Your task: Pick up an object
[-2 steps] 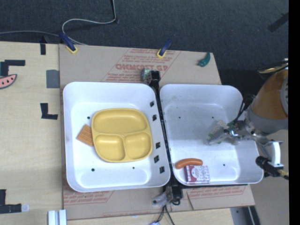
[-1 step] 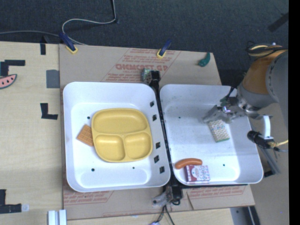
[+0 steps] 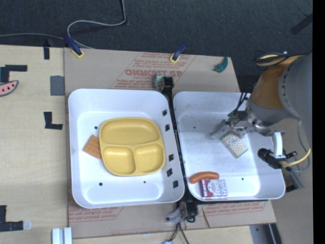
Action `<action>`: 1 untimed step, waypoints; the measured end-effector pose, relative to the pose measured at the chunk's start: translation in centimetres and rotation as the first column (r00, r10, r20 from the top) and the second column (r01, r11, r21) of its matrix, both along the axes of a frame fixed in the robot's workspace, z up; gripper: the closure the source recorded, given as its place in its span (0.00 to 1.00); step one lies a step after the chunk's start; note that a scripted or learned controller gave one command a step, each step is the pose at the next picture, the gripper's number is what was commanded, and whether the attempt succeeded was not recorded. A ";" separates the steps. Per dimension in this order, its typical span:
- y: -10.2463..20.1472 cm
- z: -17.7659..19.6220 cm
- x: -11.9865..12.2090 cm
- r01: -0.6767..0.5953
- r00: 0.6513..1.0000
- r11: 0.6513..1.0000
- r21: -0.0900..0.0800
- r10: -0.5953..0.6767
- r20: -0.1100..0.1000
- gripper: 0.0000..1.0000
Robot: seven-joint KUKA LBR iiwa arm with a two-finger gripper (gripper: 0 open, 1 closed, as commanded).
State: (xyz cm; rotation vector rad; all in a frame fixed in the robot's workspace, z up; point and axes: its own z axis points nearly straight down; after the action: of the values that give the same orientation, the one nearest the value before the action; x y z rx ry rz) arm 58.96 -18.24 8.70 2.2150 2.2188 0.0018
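Note:
My gripper hangs over the middle right of the right bin, reaching in from the grey and orange arm. A small patterned box lies right beneath it, touching or nearly touching it; a grip on the box cannot be made out. An orange sausage and a red and white packet lie near that bin's front wall. In the left bin a yellow divided plate rests, with a tan waffle piece partly under its left edge.
The two bins sit on a cardboard sheet held by yellow clips. A green item lies at the cardboard's far right corner. Cables run over the dark floor behind.

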 end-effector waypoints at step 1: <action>-3.0 0.0 7.5 -0.002 1.000 1.000 0.003 0.002 -0.001 0.00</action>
State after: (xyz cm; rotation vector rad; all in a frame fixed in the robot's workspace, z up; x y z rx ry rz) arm 66.47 -21.22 8.66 2.2151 2.2225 0.0033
